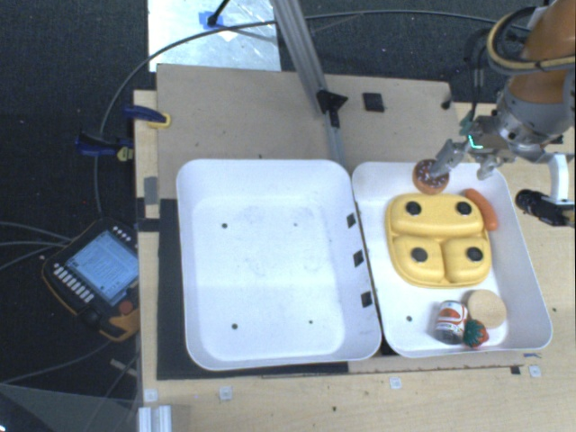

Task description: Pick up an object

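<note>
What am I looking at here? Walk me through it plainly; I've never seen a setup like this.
This is one camera fixed above a workbench, looking down at a slant. The grey and orange machine at upper right is a robot arm; its task is to pick up an object. Its gripper hangs over the far edge of the right bin, next to a small round doughnut-like toy. Nothing is visibly held. That bin also holds a yellow moulded tray, an orange sausage-like toy, a small can and a tan disc. The left bin sits alongside.
</note>
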Robot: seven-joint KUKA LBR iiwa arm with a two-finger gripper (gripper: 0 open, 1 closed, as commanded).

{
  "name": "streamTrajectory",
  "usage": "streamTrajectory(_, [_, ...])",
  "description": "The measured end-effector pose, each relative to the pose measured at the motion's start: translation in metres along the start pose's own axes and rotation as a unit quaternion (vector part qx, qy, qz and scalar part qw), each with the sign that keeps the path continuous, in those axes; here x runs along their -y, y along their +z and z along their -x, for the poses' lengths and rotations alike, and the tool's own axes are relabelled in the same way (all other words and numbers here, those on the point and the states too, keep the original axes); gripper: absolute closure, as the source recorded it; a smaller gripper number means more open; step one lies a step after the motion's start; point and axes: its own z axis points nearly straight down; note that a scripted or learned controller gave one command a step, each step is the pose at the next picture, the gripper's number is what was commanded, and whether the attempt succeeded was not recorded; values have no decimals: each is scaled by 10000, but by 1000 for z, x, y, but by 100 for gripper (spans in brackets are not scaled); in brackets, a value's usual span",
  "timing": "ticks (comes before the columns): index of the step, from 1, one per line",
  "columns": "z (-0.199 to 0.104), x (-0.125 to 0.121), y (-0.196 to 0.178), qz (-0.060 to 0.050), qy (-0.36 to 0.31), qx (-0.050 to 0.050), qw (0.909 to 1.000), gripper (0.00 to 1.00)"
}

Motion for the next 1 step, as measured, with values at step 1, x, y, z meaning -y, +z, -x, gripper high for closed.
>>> streamTrajectory(1, [0,-1,-2,17,-3,3,10000,0])
